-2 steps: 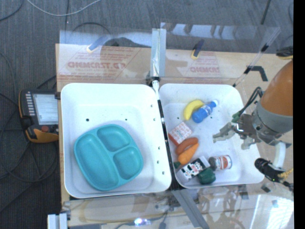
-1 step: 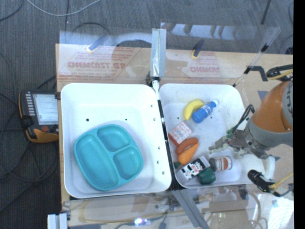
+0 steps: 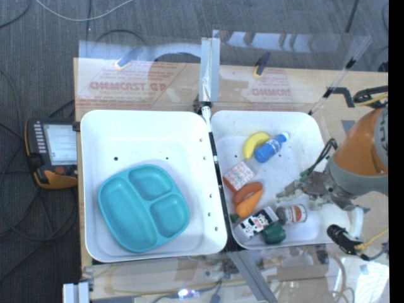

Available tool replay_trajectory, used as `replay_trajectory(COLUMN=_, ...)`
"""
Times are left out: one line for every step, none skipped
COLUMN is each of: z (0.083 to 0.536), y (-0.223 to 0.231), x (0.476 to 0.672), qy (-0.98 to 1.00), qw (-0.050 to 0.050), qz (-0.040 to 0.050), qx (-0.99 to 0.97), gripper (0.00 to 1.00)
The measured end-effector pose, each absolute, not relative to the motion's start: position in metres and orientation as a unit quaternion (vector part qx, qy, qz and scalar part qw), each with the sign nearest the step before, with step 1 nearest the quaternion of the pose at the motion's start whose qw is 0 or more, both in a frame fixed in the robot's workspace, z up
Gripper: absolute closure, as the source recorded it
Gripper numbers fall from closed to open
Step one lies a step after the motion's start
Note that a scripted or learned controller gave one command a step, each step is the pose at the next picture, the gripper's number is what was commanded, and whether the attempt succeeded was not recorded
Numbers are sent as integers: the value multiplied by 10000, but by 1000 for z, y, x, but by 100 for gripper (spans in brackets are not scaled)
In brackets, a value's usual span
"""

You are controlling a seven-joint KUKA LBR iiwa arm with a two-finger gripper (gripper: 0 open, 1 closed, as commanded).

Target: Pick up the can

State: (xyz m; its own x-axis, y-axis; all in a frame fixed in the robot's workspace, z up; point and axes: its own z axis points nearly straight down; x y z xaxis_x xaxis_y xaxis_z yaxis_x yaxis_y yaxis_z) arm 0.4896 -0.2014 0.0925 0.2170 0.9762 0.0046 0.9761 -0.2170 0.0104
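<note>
Lowest in the frame, at the bottom rim of the right bin (image 3: 315, 126), I see a dark green object (image 3: 274, 234) and a black-and-white patterned box (image 3: 257, 223) just to its left. Right above the green object lies the can (image 3: 292, 214), on its side, pale body with a red band, near the bin's lower right corner.

My pincer (image 3: 307, 187) sits just above and to the right of the can, under the grey arm with its orange band (image 3: 363, 149) reaching in from the right edge. I cannot tell whether it is released or clenched, nor whether it touches the can; the metal parts blur together there.

Left of the can are two orange pieces (image 3: 248, 197) and a small red-and-white packet (image 3: 238, 173). Higher up lie a banana (image 3: 254, 143) and a blue bottle (image 3: 271, 148), touching. Open white floor shows at the bin's upper right.

On the left of the frame, the left bin (image 3: 107, 122) holds a teal divided tray (image 3: 144, 206), with bare floor above it.
</note>
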Motion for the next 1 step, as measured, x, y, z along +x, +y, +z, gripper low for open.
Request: replay_trajectory(z=194, y=-136, x=495, qy=5943, qw=-4, qz=-14, qx=8043, gripper=0)
